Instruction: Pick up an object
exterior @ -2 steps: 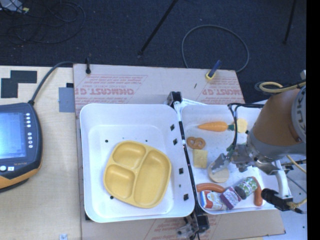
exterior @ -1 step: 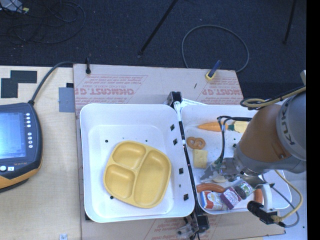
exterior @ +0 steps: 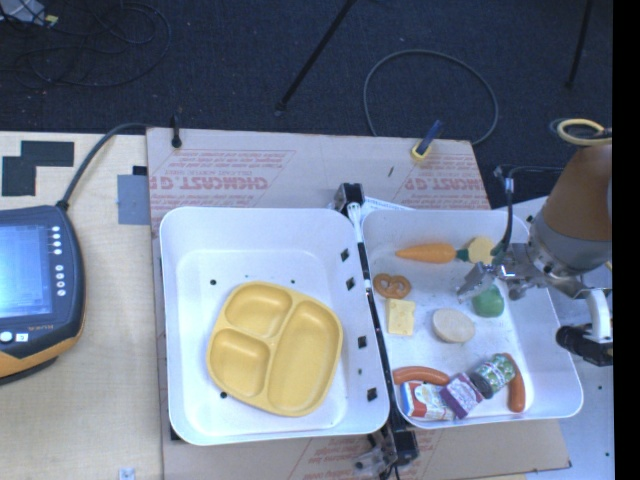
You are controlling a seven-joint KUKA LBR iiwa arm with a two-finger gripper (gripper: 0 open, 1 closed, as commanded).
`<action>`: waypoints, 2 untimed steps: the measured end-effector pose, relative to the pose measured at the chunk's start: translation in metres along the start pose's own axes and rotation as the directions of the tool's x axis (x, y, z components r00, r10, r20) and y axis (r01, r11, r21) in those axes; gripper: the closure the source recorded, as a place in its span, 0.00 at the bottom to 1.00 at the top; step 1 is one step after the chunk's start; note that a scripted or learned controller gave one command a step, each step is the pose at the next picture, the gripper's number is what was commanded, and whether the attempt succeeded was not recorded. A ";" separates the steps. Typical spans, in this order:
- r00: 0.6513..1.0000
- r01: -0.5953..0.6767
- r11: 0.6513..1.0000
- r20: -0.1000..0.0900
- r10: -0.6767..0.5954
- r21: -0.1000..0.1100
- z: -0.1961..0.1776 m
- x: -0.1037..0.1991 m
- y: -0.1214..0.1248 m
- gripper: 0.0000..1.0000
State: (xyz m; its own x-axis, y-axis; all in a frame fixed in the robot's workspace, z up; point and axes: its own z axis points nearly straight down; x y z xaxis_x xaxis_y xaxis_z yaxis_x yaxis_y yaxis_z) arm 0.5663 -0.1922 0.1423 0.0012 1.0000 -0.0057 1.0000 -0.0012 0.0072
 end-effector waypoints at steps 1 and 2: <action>1.000 0.001 1.000 -0.006 -0.001 0.010 0.057 -0.013 0.012 0.00; 1.000 -0.001 1.000 -0.008 0.001 0.009 0.044 -0.014 0.011 1.00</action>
State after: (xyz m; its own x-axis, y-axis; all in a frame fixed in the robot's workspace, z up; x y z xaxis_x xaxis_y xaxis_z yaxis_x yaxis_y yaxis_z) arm 0.5780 -0.2063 0.0983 0.0020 1.0000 0.0022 1.0000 -0.0020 -0.0022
